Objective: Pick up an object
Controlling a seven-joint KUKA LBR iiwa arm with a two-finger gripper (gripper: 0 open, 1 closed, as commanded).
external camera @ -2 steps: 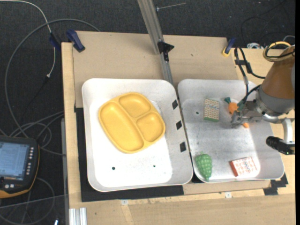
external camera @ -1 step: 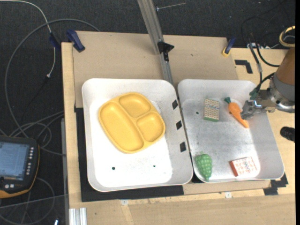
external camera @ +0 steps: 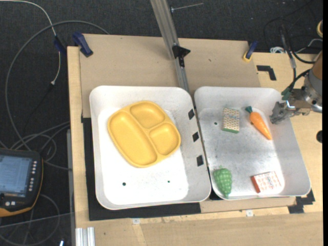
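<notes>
Nearest the camera in the right shallow white plastic bin (external camera: pixel 294 163) there's a small red-and-white printed flat packet (external camera: pixel 267 182) in the front right corner, lying at a slight tilt, and a bumpy green rounded toy vegetable (external camera: pixel 223 181) against the front left wall. Next door, the left shallow white bin (external camera: pixel 102 152) carries a glossy yellow three-compartment plastic plate (external camera: pixel 143 133), smooth and rounded, sitting at a diagonal.

Further back in the right bin is a small pale speckled rectangular block (external camera: pixel 231 120), looks spongy, roughly upright in the frame. Just right of it lies the orange toy carrot with a green stub top (external camera: pixel 260 124): smooth, tapered, long axis running diagonally, green end toward the back left, pointed tip toward the front right.

The grey metal tool (external camera: pixel 281 113) sits over the bin's right rim, right beside the carrot but apart from it, with nothing between its fingers. Can't tell if it's spread or clenched. All on a tan board tabletop (external camera: pixel 133 60).
</notes>
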